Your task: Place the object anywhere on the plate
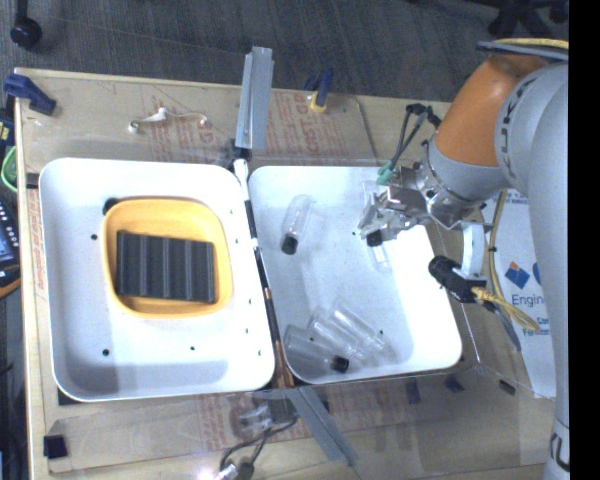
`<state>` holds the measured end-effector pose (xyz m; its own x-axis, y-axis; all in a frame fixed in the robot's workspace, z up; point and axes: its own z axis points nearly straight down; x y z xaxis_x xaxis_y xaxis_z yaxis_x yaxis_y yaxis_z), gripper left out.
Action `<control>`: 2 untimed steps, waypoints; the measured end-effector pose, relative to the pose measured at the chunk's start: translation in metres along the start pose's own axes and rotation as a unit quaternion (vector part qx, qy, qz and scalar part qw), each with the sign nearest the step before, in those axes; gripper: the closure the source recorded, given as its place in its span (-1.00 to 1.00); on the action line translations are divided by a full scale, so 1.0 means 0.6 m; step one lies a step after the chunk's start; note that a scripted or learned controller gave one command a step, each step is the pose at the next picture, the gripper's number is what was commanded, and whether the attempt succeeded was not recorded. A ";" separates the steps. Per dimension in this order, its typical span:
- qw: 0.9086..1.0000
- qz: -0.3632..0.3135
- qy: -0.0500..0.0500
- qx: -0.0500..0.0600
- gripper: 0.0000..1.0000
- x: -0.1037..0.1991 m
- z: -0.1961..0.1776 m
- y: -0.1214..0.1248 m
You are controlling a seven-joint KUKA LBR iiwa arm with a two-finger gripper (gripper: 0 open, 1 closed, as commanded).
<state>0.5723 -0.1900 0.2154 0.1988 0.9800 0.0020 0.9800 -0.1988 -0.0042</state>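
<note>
- The bench (130, 103) is a big brown board with two white bins on it, side by side.
- The arm (500, 118) is grey with an orange band. It comes in from the right and bends over the right bin.
- The left bin (70, 298) holds a yellow plate (166, 218). A dark ribbed block (166, 266) lies on the middle of the plate.
- The right bin (420, 308) holds clear plastic things.
- Some clear plastic cups or tubes (338, 340) lie in a heap near the front edge of the right bin. One has a small black end.
- A small clear bottle (295, 218) with a black cap lies on its side in the back left part of the right bin. It is close to the wall between the two bins and is not on the plate.
- The gripper (385, 218) is over the back right part of the right bin, well apart from the small bottle. I cannot tell how the tool is set, because it is too small and jumbled to make out.
</note>
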 end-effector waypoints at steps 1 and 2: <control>0.995 -0.098 -0.001 0.000 1.00 0.166 -0.008 0.006; 0.989 -0.148 -0.001 0.001 1.00 0.268 -0.001 -0.006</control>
<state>0.6005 -0.0317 0.2163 -0.0967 0.9953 0.0011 0.9953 0.0967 -0.0055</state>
